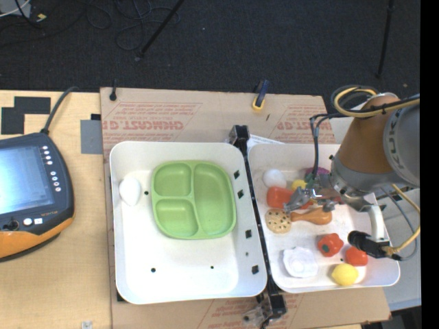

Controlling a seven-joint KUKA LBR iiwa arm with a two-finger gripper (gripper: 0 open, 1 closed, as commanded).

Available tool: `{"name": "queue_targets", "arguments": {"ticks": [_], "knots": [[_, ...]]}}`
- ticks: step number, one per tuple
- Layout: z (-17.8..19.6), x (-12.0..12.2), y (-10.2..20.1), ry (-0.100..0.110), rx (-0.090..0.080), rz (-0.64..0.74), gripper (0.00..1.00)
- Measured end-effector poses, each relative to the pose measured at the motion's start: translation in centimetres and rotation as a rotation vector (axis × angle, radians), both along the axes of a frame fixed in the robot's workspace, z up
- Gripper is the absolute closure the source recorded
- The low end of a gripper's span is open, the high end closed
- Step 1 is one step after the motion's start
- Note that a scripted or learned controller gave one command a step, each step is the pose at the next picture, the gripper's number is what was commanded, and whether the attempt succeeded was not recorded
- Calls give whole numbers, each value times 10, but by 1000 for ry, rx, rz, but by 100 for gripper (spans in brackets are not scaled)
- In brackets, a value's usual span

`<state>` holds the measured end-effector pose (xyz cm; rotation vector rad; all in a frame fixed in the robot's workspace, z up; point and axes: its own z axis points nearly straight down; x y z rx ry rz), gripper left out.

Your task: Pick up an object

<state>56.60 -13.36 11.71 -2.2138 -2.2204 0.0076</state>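
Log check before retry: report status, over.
Gripper low in right bin, fingers unclear. Beside orange drumstick toy, cookie. Nothing seen held. Red items crowd close.

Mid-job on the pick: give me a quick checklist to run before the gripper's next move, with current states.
1. Gripper over the right bin: ok.
2. Target under it: cannot tell; red item, cookie and orange drumstick-shaped toy crowd together.
3. Object held: cannot tell.
4. Cable away from the toys: ok.
5. Left bin holds green divided plate and white egg-shaped item, apart from the arm: ok.
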Motion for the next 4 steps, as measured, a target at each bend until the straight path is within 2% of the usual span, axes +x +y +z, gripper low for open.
{"name": "queue_targets", "arguments": {"ticks": [1,2,3,4], "knots": [[-30,3,3,-8,1,-1,0],[-20,6,3,-10,7,-5,100],[38,5,-5,-5,-1,-5,100],[96,10,-7,-5,-1,-3,100]]}}
